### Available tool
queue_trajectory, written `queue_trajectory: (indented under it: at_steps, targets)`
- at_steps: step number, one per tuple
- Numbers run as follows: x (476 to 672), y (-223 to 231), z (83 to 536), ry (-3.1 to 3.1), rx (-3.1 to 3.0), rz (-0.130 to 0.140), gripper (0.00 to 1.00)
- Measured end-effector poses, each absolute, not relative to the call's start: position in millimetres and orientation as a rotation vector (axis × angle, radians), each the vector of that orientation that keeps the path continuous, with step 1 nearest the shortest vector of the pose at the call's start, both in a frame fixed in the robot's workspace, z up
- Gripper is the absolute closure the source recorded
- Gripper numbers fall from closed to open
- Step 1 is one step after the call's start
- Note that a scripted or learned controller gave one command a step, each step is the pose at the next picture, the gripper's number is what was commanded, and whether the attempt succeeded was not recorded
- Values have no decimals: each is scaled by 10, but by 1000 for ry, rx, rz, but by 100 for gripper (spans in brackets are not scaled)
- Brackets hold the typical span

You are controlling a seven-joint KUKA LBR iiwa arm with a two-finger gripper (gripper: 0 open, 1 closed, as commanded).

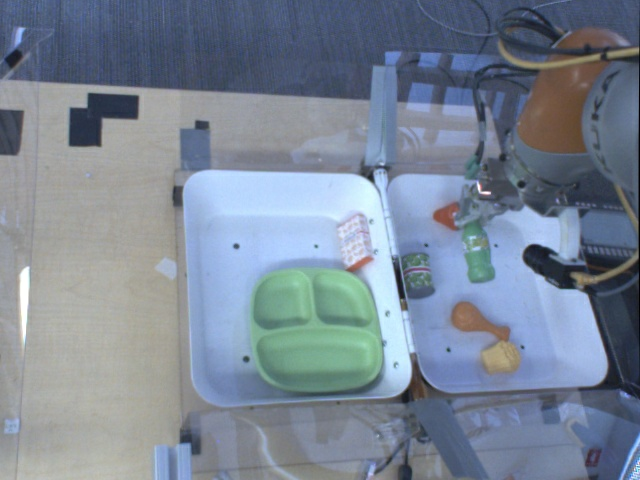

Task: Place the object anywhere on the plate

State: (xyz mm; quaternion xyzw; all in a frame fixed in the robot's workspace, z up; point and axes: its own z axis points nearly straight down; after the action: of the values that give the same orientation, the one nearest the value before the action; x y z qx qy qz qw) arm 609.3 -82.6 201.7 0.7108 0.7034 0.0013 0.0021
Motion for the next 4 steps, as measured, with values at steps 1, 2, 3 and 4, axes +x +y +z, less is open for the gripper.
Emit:
queue_trajectory:
  at_steps: [1, 2, 3, 4]
  targets:
    - [5845, 36, 1851, 2698, 1604, 4, 100]
    - [5437, 424, 1853, 2727, 1554, 5, 100]
    - [5438, 419, 1854, 2726, 1555, 5, 0]
    - [5486, 393, 1855, 2537, 1848, 6, 0]
